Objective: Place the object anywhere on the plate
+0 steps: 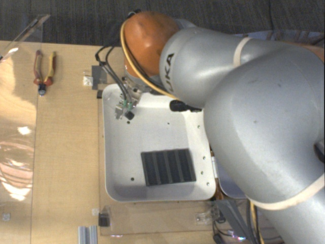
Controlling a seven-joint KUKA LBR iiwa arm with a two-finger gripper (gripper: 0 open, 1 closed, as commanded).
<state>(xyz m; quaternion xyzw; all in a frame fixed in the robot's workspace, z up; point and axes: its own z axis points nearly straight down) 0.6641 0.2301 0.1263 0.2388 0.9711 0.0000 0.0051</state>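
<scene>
A dark ribbed rectangular plate (167,167) lies flat on the floor of the left white bin (118,184), near its front. My gripper (125,109) hangs low over the bin's far left corner, well away from the plate, with cables running up to the orange wrist band (147,34). A small dark tip (129,115) sits at its lower end; I cannot make out whether that is a held object or part of the gripper. The grey arm (254,111) covers the right bin and the far right side of the left bin.
Red-handled pliers (44,71) lie on the wooden bench at the far left. A small grey fitting (96,78) sits just outside the bin's far left corner. A clear plastic sheet (18,136) covers the bench's left part.
</scene>
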